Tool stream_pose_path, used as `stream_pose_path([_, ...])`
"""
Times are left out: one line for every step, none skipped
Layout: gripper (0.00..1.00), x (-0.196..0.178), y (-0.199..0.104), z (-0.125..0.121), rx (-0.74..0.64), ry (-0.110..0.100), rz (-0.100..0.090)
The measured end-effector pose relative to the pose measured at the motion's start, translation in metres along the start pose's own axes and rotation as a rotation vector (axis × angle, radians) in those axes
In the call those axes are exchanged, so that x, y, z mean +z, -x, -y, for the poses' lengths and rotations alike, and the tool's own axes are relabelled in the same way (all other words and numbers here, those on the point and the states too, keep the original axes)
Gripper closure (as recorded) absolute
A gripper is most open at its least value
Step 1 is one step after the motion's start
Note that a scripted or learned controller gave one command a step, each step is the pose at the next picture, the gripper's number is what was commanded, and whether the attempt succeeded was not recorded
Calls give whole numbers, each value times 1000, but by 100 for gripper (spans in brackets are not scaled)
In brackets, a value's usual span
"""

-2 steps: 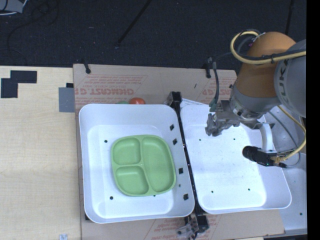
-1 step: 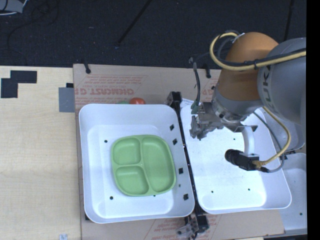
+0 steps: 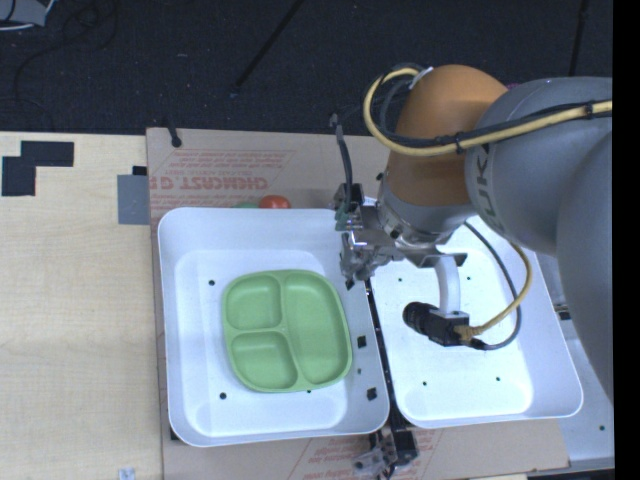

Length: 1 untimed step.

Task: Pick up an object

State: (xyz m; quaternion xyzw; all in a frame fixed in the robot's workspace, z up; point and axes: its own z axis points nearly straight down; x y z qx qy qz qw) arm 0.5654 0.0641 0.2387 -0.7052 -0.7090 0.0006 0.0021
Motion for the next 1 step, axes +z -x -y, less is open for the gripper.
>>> stream_pose_path([100, 14, -46, 13, 1, -2, 1])
